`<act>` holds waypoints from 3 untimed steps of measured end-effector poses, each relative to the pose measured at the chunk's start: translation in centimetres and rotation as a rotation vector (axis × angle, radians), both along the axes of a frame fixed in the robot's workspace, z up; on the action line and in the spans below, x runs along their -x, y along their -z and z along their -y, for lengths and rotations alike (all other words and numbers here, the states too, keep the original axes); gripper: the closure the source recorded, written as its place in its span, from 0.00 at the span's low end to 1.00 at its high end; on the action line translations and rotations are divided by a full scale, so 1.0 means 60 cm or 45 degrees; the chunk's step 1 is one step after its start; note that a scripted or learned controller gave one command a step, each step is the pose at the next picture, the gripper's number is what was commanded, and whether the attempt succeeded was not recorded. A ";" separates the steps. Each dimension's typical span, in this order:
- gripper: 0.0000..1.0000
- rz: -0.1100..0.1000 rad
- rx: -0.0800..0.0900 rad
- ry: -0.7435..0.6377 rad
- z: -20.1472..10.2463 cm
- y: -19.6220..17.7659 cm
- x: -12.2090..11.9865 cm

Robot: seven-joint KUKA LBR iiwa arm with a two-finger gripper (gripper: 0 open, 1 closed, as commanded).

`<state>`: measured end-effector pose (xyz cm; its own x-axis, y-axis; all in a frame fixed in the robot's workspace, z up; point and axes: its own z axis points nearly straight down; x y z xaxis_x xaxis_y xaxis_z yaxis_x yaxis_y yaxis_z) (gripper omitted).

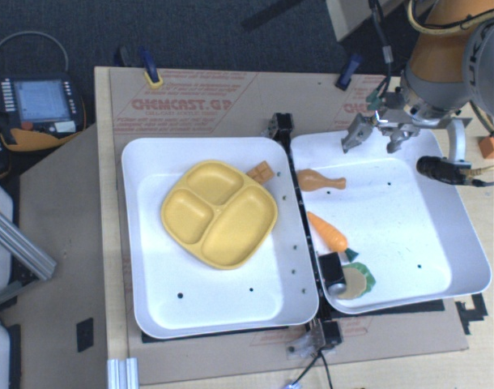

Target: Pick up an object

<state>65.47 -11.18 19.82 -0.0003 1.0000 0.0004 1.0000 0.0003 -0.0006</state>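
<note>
My gripper (375,138) hangs over the far left corner of the right bin (441,241), open, with nothing between its fingers. In that bin, along its left wall, lie a tan drumstick-shaped toy (318,181), an orange carrot (328,232), a small black block (331,271) and a round tan and green piece (358,282). The drumstick toy is the nearest to the gripper, a little below and left of it. The left bin (162,298) holds a yellow divided plate (220,213) and a small brown block (261,172) at the plate's far right edge.
A black clamp (280,125) sits at the far end of the seam between the bins. The bench board (190,96) runs behind both bins. A handheld control pendant (38,108) lies off the bench at far left.
</note>
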 end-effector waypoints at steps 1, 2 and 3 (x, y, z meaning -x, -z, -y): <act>0.00 -0.010 -0.001 -0.001 -0.012 0.102 0.006; 0.00 0.004 0.003 -0.001 -0.012 0.186 0.004; 1.00 0.013 0.006 -0.001 -0.011 0.161 0.000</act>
